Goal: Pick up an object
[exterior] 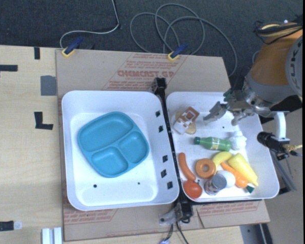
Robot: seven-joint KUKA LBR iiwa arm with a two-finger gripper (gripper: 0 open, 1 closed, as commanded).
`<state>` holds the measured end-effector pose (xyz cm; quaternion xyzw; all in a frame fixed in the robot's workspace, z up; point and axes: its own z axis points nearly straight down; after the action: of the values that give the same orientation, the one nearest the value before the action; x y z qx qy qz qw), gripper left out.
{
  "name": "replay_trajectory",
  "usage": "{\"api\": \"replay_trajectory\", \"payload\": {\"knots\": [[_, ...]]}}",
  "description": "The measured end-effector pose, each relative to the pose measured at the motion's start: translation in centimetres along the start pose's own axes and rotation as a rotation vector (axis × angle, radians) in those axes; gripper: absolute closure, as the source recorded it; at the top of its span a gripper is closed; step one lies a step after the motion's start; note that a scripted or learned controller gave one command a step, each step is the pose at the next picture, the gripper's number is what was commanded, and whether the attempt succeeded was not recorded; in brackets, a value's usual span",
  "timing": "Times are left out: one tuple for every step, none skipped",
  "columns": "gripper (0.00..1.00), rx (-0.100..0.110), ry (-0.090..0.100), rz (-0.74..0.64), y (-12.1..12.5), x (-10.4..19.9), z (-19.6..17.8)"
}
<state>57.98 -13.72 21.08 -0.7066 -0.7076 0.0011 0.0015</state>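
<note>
My gripper hangs over the back of the right bin, its two fingers spread apart and open with nothing between them. Below it lie a green bottle, a brown-and-white toy, an orange ring, a yellow pepper-like piece, a carrot, a red-orange sausage shape, a red ball and a small round tin. The brown-and-white toy sits to the left of the fingers.
The left bin holds a blue divided plate. A black divider runs between the bins. Cables loop on the dark floor behind the cardboard sheet. The arm's orange-banded body stands at the right.
</note>
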Motion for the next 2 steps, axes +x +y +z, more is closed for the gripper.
{"api": "replay_trajectory", "payload": {"knots": [[0.00, 0.003, 0.000, -0.001, 4.2, 0.8, 11.1], [0.00, 0.060, -0.003, -0.005, 7.9, 1.0, 12.6]]}}
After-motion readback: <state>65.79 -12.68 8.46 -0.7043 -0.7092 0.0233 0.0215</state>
